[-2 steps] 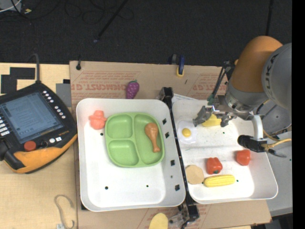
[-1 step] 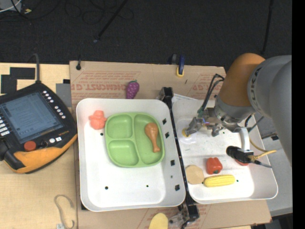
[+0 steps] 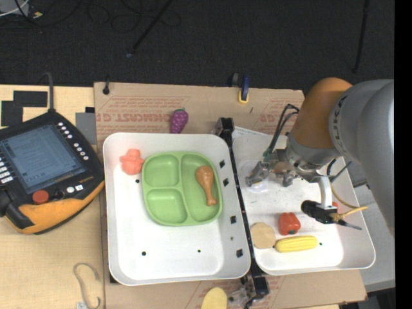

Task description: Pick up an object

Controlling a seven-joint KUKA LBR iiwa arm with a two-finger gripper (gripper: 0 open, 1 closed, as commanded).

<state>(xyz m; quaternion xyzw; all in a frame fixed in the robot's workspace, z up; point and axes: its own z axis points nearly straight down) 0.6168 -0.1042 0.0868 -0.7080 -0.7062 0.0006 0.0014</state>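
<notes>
Claw (image 3: 269, 172): low in the right bin (image 3: 357, 253), toward its far-left part; finger state cannot be told. Toward the camera from the claw: red pepper (image 3: 289, 223), corn cob (image 3: 296, 244), tan round piece (image 3: 262, 235). Left of claw: green divided plate (image 3: 168, 201) bearing drumstick (image 3: 206, 183).

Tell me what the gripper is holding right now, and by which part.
Nothing can be seen held: the gripper hovers low over a bare patch of the right bin, apart from the toys.
</notes>
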